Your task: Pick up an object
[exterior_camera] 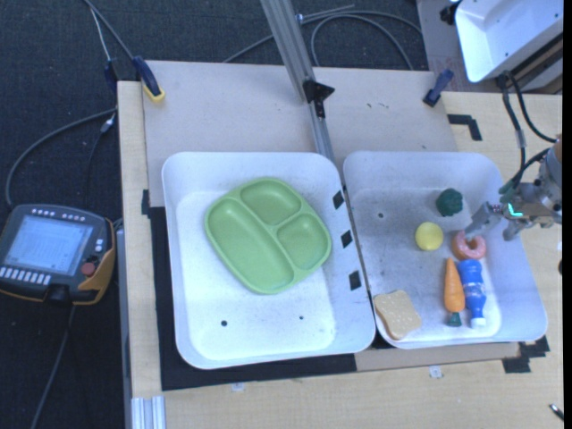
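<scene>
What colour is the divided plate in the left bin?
Light green, seen in the camera view: the divided plate lies in the left bin.

A robotics lab, by every sign. A plain tan wooden bench (pixel 232 105) stands on dark carpet, with blue clamps (pixel 148 82) gripping its far edge. A grey handheld robot control pendant with a lit screen (pixel 54 253) lies on the floor, far to the left of the jaws. Loose grey cables (pixel 63 150) trail across the carpet, and a slanted aluminium rail (pixel 286 25) rises over the bench.
</scene>
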Motion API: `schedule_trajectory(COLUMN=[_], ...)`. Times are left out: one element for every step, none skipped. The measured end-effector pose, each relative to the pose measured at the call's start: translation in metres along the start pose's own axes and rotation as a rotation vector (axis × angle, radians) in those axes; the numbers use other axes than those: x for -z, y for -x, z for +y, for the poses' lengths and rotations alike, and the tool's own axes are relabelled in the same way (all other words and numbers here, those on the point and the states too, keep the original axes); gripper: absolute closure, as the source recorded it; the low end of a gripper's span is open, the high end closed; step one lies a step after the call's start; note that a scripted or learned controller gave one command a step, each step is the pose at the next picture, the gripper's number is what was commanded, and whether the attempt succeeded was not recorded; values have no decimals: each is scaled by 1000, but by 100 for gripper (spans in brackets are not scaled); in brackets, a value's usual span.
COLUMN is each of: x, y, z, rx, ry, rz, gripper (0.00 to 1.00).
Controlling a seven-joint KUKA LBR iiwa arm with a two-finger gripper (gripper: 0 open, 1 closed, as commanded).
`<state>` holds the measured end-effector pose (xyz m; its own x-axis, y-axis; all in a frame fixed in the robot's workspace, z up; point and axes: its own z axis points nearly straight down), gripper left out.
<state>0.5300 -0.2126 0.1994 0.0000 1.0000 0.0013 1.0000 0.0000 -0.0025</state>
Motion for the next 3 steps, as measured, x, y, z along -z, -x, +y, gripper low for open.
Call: schedule_trajectory(x=[1, -42, -92], y=[0, -1, -10], z=[1, 2, -4], rx=[1, 0, 0], ry=[2, -3, -4], rz=[-1, 1, 3], gripper=[0, 0, 0])
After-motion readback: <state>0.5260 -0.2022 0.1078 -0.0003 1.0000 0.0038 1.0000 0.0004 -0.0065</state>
